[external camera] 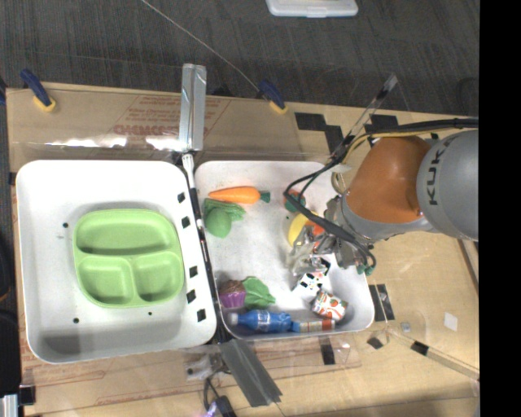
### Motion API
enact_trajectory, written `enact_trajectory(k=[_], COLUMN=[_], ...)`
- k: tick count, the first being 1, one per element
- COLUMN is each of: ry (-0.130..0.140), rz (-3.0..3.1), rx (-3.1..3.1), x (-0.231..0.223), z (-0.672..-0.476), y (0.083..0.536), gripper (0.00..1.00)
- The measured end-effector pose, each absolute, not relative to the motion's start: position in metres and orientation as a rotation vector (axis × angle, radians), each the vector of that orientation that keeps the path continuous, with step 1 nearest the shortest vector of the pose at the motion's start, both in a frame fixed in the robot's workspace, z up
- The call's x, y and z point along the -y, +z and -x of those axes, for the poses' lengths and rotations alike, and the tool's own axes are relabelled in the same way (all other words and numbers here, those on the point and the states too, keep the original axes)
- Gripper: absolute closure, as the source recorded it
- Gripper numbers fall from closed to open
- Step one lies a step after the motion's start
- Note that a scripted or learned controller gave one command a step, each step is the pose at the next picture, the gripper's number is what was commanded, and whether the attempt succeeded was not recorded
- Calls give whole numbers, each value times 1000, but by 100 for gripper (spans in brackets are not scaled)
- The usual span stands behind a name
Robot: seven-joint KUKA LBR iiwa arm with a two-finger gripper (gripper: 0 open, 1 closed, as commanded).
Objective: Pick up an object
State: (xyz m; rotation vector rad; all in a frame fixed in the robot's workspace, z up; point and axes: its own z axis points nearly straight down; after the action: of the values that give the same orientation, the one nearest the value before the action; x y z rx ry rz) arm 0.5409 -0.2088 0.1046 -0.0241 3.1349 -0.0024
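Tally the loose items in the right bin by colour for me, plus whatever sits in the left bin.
Orange: 1, carrot
Green: 2, toy and leafy piece
Purple: 1, toy
Blue: 1, bottle
Yellow: 1, piece, partly hidden by the gripper
White patterned: 2, toys
Left bin: 1, green divided tray
Total: 9

The grey arm (452, 183) reaches in from the right, its orange-banded wrist (389, 181) bent downward.

A green divided plate (128, 257) lay in the left bin (32, 244). Blue clamps (38, 89) gripped the cardboard-covered tabletop (98, 114); a white lid (312, 7) sat beyond.
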Motion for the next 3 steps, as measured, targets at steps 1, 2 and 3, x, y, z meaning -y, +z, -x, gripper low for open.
enact_trajectory(k=[1, 2, 3], ry=[-2, -2, -4], rz=[26, -165, -156], rx=[-3135, -3132, -3128], x=[208, 194, 193], z=[-541, -557, -559], y=[104, 93, 104], gripper=[0, 0, 100])
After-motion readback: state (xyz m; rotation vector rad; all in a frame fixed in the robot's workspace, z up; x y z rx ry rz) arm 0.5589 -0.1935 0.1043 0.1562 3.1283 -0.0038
